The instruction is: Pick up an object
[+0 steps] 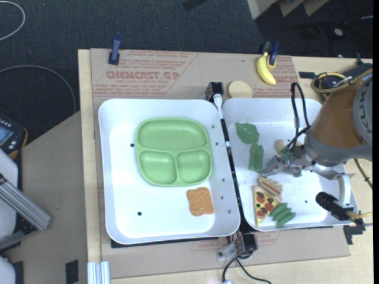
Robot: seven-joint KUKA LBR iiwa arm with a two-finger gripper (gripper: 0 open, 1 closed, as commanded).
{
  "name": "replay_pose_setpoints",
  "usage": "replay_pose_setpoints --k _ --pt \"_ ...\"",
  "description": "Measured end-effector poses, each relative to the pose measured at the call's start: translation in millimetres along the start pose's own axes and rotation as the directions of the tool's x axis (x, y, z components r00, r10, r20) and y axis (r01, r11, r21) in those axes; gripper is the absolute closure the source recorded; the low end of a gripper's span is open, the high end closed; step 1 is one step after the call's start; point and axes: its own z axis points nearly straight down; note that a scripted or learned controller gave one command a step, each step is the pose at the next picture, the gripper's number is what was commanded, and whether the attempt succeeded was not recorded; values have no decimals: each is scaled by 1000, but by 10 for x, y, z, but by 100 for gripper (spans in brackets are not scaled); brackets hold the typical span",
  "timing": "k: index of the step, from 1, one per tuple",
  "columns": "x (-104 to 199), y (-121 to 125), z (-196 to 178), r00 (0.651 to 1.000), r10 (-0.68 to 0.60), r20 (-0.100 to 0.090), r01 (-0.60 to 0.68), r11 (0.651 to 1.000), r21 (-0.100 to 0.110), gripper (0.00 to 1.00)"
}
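Observation:
My gripper (pixel 274 165) is low in the right bin (pixel 308 114), at the end of the grey arm with the orange band (pixel 337 120). It sits just above a small sandwich (pixel 270 186) and right of a green pickle-like piece (pixel 256 157). Below the sandwich lie a pizza slice (pixel 264 205) and a green pea pod (pixel 283 213). A green leaf (pixel 247 132) lies toward the bin's back left. A small yellowish item (pixel 280 144) is partly hidden beside the wrist. I see nothing clearly held.
The left bin (pixel 115 176) holds a green divided plate (pixel 174 151) and an orange-brown toast piece (pixel 200 201). A banana (pixel 266 70) and a tan round piece (pixel 240 89) lie on the bench behind the bins. Cables run along the right side.

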Motion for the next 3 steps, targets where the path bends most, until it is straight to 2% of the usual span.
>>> replay_pose_setpoints --k 1,2,3 --pt "-246 446 -63 1000 -3 7 3 1000 -12 0" --pt "70 -107 -1708 1000 -4 7 4 1000 -23 0" --pt "502 -447 -3770 1000 -6 7 7 1000 -31 0"
